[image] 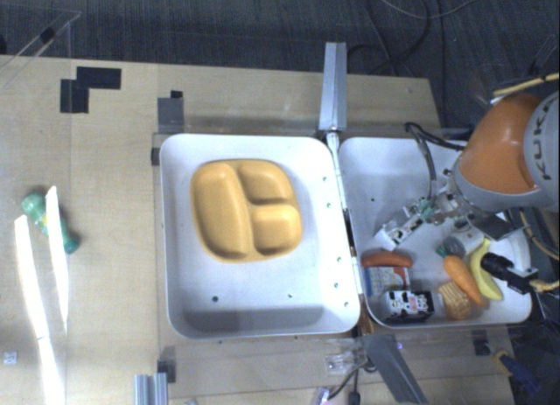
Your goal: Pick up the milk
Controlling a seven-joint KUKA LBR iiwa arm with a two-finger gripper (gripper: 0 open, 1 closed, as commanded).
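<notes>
The milk (400, 295), a small carton with dark print, lies flat at the front edge of the right bin (385, 180), near the bin's left corner; a red sausage (387, 260) lies just behind it, and a waffle-like piece (455, 300), a carrot (463, 279) and a banana (484, 270) lie close together to its right; the gripper (409, 224) hangs over the middle of the same bin, well behind the milk and apart from it; whether its fingers are wide or narrow, one cannot tell; the left bin (175, 246) bears a yellow divided tray (247, 209).
</notes>
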